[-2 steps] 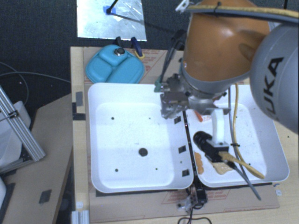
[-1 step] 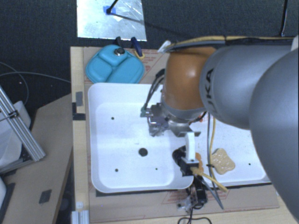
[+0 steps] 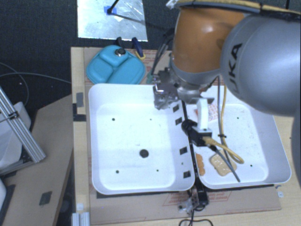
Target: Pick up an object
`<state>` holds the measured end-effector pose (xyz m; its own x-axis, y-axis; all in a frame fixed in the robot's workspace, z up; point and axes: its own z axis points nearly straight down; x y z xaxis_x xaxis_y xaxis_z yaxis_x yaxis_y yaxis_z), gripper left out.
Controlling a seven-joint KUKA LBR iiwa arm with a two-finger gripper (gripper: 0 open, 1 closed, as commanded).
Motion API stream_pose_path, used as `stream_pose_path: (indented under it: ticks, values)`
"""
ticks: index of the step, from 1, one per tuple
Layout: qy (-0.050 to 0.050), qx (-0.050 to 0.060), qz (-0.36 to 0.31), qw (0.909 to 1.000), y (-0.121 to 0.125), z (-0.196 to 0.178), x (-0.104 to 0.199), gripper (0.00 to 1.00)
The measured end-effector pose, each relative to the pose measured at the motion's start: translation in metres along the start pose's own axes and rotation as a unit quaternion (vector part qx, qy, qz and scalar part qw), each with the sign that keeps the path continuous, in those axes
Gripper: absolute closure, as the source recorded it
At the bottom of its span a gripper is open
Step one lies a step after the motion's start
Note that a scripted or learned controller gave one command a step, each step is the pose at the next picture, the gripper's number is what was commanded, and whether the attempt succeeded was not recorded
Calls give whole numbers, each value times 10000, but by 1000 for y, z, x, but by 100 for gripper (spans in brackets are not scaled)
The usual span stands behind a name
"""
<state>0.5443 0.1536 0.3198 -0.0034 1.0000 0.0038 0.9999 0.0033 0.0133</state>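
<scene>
Plainly nothing is picked yet: the grey arm with its orange band (image 3: 207,36) leans in from the right and sets the two-finger metal gripper (image 3: 162,97) low at the far edge of the shallow white left bin (image 3: 117,135), close to the wall it shares with the shallow white right bin (image 3: 263,145). Whether the gripper is spread or pressed together I cannot tell, and no object shows in its grasp. It probably hangs there because that corner is bare, a start or pass-through pose rather than a grasp. Likely targets lie well apart from it: 1 small dark round disc (image 3: 144,153) on the left bin's floor, and in the right bin's near corner 1 small orange oblong piece (image 3: 200,164) beside 1 beige square ridged piece (image 3: 218,164). Behind the bins sits a blue plastic lidded container (image 3: 115,67).
</scene>
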Motion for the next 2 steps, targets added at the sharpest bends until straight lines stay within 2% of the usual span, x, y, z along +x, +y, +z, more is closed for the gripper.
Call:
stream_pose_path:
  ticks: [1, 2]
  values:
    - [-15, 75, -8, 10000, -60, 13, 8, 100]
    - [-26, 103, -9, 9999, -61, 117, 39, 100]
